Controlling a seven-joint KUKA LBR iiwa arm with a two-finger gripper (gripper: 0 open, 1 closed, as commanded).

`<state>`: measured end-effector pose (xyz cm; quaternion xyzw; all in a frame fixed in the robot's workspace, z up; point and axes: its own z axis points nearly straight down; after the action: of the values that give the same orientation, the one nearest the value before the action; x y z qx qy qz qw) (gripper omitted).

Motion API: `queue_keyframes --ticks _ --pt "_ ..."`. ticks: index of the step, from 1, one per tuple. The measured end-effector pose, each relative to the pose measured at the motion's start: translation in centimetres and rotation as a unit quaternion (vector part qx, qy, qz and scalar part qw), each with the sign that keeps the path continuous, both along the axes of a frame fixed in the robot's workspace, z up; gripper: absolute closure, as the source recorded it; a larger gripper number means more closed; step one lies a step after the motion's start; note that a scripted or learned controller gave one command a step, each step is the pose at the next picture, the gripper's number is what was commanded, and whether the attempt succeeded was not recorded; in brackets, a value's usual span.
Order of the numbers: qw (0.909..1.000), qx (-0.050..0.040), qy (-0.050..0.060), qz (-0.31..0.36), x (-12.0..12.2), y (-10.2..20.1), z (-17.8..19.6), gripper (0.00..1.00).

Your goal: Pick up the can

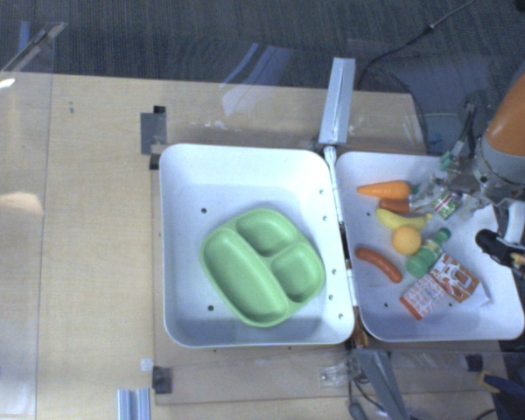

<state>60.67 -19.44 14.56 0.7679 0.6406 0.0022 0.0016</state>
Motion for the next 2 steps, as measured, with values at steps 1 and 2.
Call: queue_keyframes --ticks 1,2 --pt "0.9998 -0.0008 0.000 0.018 2.3 -0.3 -4.7 0.00" --pt "0.9998 -0.0012 -0.002 0.020 2.6 -0.2 -3.7 1.00"
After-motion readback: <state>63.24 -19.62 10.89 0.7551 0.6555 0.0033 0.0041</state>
